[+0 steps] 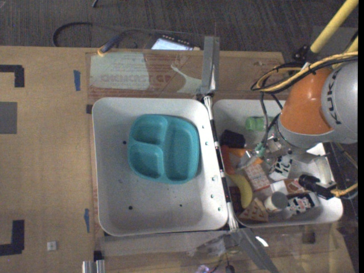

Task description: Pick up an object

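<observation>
The bench (45,169) carries two white bins side by side: the left bin (114,209) holds a teal divided tray (165,148) lying flat near its middle, and the right bin (333,209) is crowded with small items. Over the right bin hangs the arm (318,110), its grey and orange body covering the bin's upper right part, with the gripper (273,151) pointing down into the clutter below it; how its fingers stand I cannot tell, since the wrist and the jumble beneath hide them. The likely things to pick lie just around that spot: a banana (243,189) along the bin's left side, a black block (232,138) above it, a pale green piece (255,123) near the top wall, a patterned card (257,178) beside the banana, and a grey cylinder (278,200) near the front wall. Judging by this, the step is the descent onto one item. To do it well, the arm should settle over a single piece that stands free of its neighbours, such as the banana's middle, come straight down, and close across its narrow width, not on the pile where pieces overlap.
</observation>
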Controlling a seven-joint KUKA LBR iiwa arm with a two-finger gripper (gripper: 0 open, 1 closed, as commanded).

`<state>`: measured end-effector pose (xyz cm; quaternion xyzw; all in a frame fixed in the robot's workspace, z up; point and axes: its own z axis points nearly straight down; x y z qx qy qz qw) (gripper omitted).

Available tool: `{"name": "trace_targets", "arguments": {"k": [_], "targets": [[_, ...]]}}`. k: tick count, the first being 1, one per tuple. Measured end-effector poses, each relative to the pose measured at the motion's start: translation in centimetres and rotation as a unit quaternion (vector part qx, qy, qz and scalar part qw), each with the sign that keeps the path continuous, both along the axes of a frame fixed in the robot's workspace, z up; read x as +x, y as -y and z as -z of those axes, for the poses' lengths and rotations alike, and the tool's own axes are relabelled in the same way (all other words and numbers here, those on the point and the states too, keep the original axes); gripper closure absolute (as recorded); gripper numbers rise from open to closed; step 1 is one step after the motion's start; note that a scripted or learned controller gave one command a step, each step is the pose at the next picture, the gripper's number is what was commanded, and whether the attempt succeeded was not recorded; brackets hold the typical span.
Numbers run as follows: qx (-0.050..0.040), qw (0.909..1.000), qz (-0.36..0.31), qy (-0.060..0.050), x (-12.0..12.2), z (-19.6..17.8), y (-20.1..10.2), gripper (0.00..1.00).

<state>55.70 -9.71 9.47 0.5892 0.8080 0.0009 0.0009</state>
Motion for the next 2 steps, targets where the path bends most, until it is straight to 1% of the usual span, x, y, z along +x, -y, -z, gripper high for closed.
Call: {"name": "trace_targets", "arguments": {"k": [1, 2], "targets": [[0.0000, 1.0000, 0.001, 0.001, 0.0, -1.0, 0.1, 1.00], [0.0001, 0.9991, 0.042, 0.000, 1.8, -14.5, -6.7, 1.00]]}}
